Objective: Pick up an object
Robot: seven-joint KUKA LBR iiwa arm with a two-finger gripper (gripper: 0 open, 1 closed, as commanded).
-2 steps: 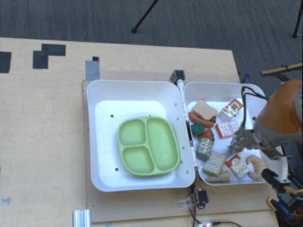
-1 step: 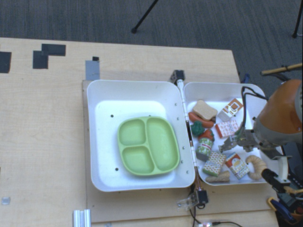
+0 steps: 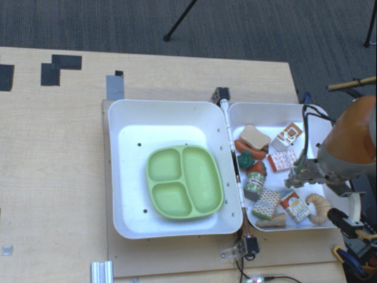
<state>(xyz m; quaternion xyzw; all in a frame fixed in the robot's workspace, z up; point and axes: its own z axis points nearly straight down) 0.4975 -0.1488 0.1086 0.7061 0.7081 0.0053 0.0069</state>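
Pale wooden bench [image 3: 53, 158] carries two white bins. Left bin [image 3: 126, 170] holds a green three-compartment plate [image 3: 185, 181]. Right bin [image 3: 321, 114] is crowded with toy food (a bread slice [image 3: 254, 137], a small jar [image 3: 255, 183], little cartons [image 3: 288, 135], a croissant [image 3: 320, 207]). Over its right side hangs the gripper [image 3: 301, 178]; whether it is released or clenched I cannot tell.

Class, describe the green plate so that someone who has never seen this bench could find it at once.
Start at the two white bins side by side and take the left bin. Lying in its middle is the green plate, pale lime and rounded, split into three compartments. It is the only item in that bin, while the small food toys are heaped in the right bin.
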